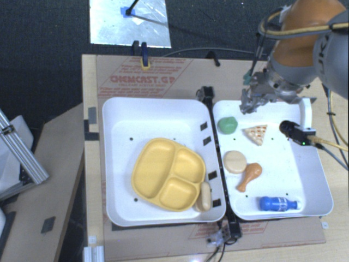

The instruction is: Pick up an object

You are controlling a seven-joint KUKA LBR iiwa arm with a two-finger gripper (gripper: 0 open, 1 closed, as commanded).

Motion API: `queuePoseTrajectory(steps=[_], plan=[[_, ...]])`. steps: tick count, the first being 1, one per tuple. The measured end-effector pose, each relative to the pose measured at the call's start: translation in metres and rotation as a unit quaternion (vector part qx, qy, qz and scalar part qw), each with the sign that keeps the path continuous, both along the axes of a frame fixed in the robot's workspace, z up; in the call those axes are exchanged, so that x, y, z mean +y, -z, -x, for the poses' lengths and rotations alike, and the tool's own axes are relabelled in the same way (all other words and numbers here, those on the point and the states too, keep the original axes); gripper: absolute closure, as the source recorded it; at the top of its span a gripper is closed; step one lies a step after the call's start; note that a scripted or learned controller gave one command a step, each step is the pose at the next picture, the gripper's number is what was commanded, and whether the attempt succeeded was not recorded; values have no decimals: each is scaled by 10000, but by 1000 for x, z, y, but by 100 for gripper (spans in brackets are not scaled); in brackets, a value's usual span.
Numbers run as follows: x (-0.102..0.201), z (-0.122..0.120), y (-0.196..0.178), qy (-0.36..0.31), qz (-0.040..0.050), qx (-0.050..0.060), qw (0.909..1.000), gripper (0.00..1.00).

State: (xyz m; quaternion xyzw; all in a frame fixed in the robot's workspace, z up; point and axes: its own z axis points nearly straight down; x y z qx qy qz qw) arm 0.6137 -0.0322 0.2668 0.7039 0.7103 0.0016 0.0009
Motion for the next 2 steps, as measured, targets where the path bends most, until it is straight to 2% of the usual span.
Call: queuePoseTrajectory(steps=[2], plan=[[103,-24,11,-4,-4,5,10000,100]])
